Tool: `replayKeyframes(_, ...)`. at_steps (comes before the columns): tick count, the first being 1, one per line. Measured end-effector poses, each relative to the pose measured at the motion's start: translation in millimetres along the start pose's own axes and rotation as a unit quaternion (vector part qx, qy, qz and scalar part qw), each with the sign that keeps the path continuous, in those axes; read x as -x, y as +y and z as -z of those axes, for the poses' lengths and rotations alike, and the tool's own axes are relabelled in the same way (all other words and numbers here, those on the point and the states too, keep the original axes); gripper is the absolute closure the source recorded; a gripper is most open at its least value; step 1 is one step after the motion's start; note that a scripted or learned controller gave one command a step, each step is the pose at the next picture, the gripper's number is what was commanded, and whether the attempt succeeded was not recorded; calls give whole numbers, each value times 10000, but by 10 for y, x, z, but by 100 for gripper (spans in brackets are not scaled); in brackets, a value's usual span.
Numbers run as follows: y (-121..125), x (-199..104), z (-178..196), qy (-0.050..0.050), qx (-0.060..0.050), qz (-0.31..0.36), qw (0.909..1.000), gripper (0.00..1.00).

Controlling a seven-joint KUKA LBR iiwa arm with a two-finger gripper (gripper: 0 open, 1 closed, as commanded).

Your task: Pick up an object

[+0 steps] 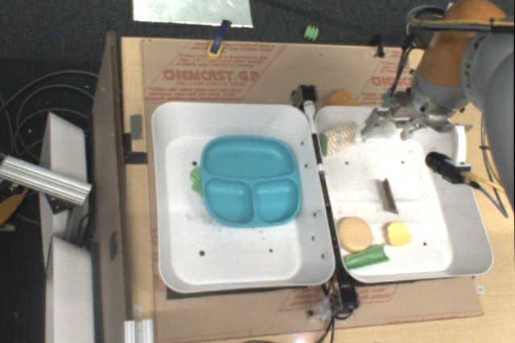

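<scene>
The gripper (pixel 386 124), fingers' state untellable, hovers at the right bin's (pixel 467 253) far edge; the near tan round cookie (pixel 355 233) looks light, stiff, best pinched across its rim.

The arm (pixel 483 68) is a rounded grey body with a wide orange band (pixel 455 39) above the wrist, its top glossy and domed. Below the band sits a pale metallic wrist assembly carrying the gripper (pixel 392 124), built of thin silver-grey bars (details are small and blurred). A thin dark cable runs up from the arm's top toward the frame's upper edge.
</scene>
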State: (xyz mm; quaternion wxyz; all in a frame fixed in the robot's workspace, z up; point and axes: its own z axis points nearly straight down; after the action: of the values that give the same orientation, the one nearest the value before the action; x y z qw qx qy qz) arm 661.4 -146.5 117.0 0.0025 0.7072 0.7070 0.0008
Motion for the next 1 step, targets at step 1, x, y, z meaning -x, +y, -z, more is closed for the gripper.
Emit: replayKeyframes(1, -439, 39, 232, 8, -20, 0, 10000, 0)
